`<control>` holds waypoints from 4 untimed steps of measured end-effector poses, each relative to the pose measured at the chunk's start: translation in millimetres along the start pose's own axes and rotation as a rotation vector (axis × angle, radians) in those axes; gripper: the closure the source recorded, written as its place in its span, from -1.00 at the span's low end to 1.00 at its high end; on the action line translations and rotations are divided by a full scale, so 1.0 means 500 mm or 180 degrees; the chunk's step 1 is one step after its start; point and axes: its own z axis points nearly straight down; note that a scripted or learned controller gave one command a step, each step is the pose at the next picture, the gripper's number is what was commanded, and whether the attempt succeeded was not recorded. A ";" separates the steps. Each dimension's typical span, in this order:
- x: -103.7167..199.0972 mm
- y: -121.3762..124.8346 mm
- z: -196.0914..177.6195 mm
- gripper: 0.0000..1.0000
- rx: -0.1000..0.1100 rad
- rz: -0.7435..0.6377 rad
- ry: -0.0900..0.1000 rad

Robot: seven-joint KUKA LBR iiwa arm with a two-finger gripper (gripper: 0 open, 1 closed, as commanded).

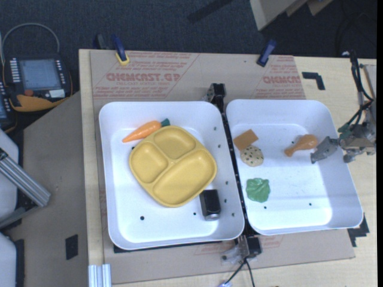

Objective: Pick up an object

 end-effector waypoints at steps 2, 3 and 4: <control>0.000 0.002 0.067 -1.00 -0.0037 -0.0013 -0.0007; 0.010 0.010 0.186 -1.00 -0.0036 -0.0015 -0.0007; 0.011 0.010 0.243 -1.00 -0.0037 -0.0016 -0.0007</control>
